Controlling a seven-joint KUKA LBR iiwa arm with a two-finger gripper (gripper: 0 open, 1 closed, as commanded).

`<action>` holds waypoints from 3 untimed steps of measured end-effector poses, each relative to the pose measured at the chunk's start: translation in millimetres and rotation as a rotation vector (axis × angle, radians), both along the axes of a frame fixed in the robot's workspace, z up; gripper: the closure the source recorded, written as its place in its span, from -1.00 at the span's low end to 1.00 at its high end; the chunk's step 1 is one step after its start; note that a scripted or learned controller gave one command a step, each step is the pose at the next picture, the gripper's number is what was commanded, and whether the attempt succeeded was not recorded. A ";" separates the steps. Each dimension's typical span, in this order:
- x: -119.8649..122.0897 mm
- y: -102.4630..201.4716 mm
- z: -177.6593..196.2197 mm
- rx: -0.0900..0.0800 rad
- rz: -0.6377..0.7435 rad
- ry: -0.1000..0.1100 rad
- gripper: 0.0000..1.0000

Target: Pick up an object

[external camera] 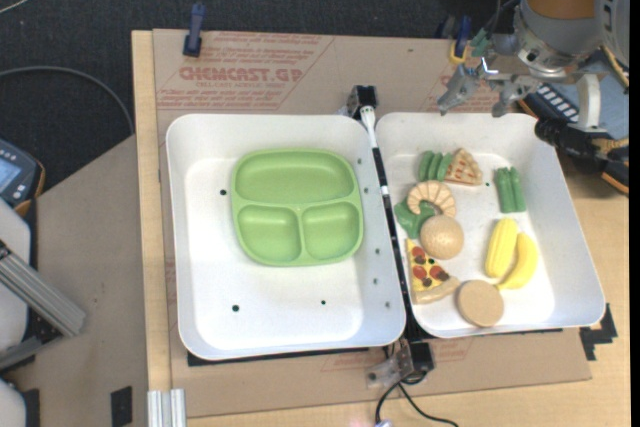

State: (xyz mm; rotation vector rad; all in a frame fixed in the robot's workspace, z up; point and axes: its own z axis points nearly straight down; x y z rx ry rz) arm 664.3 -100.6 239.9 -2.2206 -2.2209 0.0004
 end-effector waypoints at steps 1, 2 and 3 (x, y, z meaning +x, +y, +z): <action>-63.3 -62.9 -163.6 0.000 -0.008 0.012 -1.00; -57.0 -58.9 -144.2 -0.002 -0.002 -0.004 1.00; -0.2 -126.0 -153.7 -0.005 -0.001 -0.010 1.00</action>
